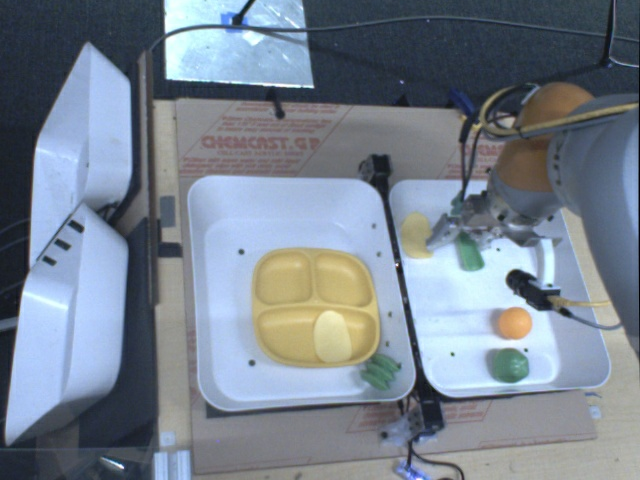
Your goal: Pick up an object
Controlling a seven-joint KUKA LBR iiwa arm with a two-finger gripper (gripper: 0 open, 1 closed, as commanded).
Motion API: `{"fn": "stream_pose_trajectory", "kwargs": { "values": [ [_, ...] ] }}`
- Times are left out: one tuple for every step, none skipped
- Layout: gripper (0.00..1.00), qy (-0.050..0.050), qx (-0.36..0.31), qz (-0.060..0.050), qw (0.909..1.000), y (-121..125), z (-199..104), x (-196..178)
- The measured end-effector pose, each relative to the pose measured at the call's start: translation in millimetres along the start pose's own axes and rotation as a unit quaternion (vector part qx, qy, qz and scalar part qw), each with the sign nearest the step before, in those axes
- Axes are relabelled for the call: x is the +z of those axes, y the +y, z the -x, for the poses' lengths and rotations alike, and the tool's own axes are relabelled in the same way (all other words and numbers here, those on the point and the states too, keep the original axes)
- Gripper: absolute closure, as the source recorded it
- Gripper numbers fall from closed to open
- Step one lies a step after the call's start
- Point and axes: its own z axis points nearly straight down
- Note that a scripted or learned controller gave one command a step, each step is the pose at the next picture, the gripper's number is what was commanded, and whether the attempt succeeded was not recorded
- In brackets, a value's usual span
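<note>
My gripper [458, 236] is low over the upper left part of the right bin [580, 368]. A small green piece [470, 258] lies right under it, touching or nearly touching it. Just left of the gripper lies a pale yellow piece [414, 236]. An orange ball [514, 323] and a green ball [509, 365] sit lower in the same bin, away from the gripper. The grey arm with its orange band [535, 133] comes in from the right and hides the bin's upper right corner.
The left bin [225, 268] holds a yellow divided plate [270, 333] with a pale yellow oval [333, 336] in its lower compartment. A green ridged piece [380, 371] lies by that bin's lower right corner. A black divider [392, 258] runs between the bins.
</note>
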Motion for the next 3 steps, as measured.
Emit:
{"fn": "stream_pose_trajectory", "kwargs": {
  "values": [
    [0.00,0.000,0.002,-0.002,1.0000,-49.6,-21.3,0.4],
    [0.00,0.000,0.002,-0.002,1.0000,-100.7,-36.0,0.5],
    [0.00,0.001,-0.002,0.004,1.0000,-71.0,-108.3,-104.4]
  ]
}}
